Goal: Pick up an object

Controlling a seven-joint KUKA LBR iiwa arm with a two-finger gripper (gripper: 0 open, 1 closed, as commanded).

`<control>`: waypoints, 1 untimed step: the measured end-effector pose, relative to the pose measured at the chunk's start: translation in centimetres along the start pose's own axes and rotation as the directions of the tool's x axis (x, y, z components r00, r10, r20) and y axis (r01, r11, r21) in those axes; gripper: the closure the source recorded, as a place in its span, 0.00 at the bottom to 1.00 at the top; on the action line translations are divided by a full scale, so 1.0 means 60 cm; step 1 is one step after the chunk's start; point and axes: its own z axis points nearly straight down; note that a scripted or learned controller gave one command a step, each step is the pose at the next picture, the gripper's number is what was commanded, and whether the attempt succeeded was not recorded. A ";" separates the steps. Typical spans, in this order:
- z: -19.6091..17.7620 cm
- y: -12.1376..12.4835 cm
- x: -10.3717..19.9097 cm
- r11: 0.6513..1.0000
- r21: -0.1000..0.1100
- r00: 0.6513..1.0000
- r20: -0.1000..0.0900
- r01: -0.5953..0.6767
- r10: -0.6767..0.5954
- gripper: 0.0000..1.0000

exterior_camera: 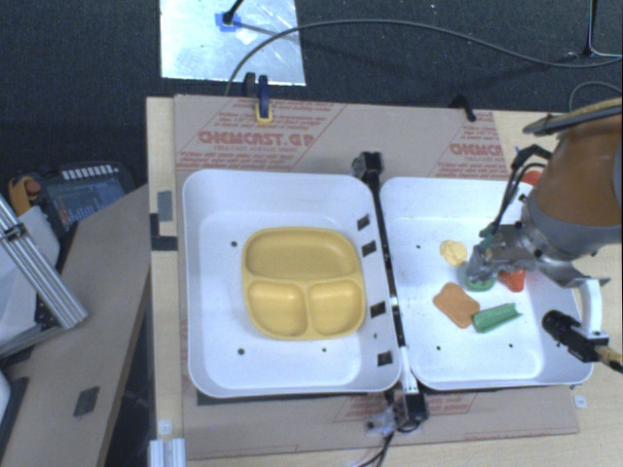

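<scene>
Hand (484,264), grip state unclear, over four toy foods (456,305); one yellow tray (297,282).

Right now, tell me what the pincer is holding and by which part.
Cannot be told. The pincer sits low over a small teal object in the right bin, but a hold isn't visible.

I noted that the arm (574,202) had a broad orange band above a grey wrist section. A black cable ran down its side. The gripper (484,266) was a compact grey metal assembly.
</scene>
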 end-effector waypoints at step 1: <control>-0.090 0.004 0.000 1.000 0.000 1.000 0.000 0.000 0.000 1.00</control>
